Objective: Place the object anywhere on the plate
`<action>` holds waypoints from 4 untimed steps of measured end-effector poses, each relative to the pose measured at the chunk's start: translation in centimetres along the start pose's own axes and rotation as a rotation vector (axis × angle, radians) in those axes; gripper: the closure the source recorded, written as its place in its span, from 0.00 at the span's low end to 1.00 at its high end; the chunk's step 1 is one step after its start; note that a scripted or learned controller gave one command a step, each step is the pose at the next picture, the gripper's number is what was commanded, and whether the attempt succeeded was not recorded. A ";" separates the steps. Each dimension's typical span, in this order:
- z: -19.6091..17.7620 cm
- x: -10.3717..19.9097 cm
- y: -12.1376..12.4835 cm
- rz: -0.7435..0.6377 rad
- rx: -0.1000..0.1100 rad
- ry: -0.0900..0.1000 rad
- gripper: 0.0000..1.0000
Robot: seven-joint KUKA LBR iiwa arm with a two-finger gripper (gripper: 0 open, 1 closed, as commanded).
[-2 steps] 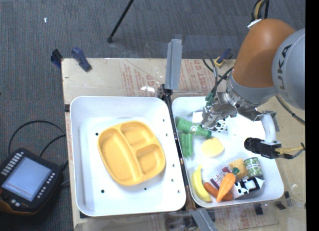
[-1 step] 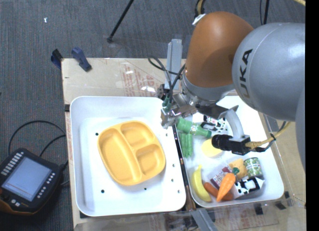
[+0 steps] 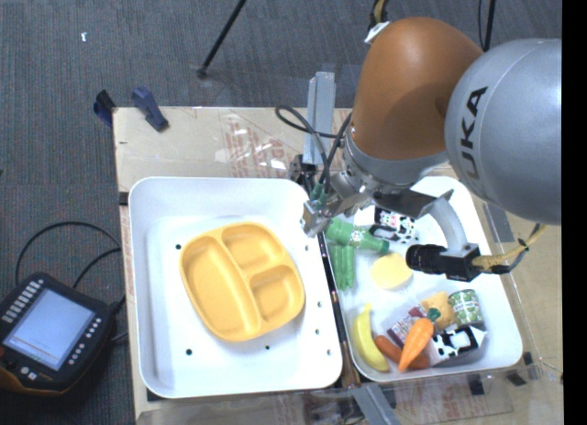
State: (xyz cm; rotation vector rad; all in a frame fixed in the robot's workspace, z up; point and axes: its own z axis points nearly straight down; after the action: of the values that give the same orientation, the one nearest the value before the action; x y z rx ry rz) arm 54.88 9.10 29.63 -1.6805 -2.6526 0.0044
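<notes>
Arm: I see the grey KUKA arm with its orange band (image 3: 413,83) reaching in from the right, its wrist hanging over the inner edge of the right bin.
Gripper: the two-finger gripper (image 3: 318,217) sits low at the divide between the two bins; from here I cannot tell how it is set or whether anything is in it.
Plate: the yellow three-compartment plastic plate (image 3: 241,278) lies in the left shallow white bin (image 3: 156,322), tilted diagonally, nothing resting in its compartments.
Objects: the right white bin (image 3: 500,341) holds the toys. Green plastic pieces (image 3: 347,247) lie just below the gripper. A flat pale-yellow disc (image 3: 391,272) is beside them, a black-and-white cow-print carton (image 3: 394,224) above it. Nearer the front lie a yellow banana (image 3: 368,339), an orange carrot (image 3: 415,342) and a small green can (image 3: 465,307).
Surroundings: a handheld control pendant with a screen (image 3: 50,331) rests on the floor at left.
</notes>
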 end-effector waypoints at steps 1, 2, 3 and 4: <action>9.2 5.6 -1.6 -0.088 0.004 0.002 1.00; 5.2 4.9 4.2 -0.178 0.001 0.001 1.00; 13.2 10.6 4.5 -0.456 0.002 0.002 1.00; 14.5 7.0 3.3 -0.211 0.002 0.002 1.00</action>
State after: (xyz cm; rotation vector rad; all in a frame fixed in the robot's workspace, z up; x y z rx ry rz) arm 54.87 16.86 15.16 -1.3909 -2.8120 0.0049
